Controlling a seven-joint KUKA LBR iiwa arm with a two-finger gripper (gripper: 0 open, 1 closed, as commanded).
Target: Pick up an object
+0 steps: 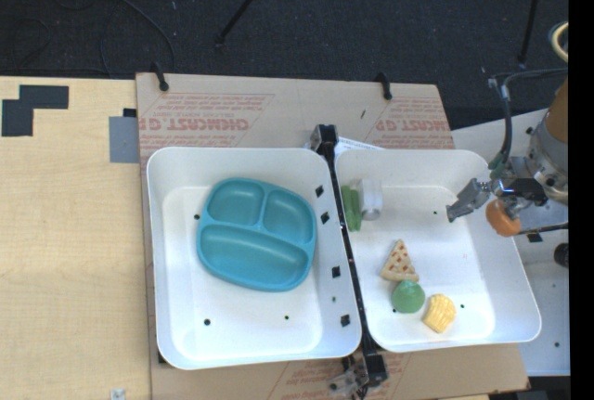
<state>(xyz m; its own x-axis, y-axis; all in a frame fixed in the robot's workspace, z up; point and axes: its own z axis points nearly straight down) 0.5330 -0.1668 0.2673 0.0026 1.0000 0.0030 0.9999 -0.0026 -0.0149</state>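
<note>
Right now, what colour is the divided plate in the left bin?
Teal blue; the divided plate shows clearly in the camera view.

teal plate (256, 234), white bins (176, 315), green ball (407, 297), yellow corn (440, 313)

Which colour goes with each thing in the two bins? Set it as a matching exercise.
Things:
1. divided plate
2. round ball
3. corn piece
4. wedge with dots

Colours:
A. yellow
B. tan with red dots
C. teal blue
D. green

Pairs: 1-C, 2-D, 3-A, 4-B. The plate lies in the left bin; the other three lie in the right bin.
</note>
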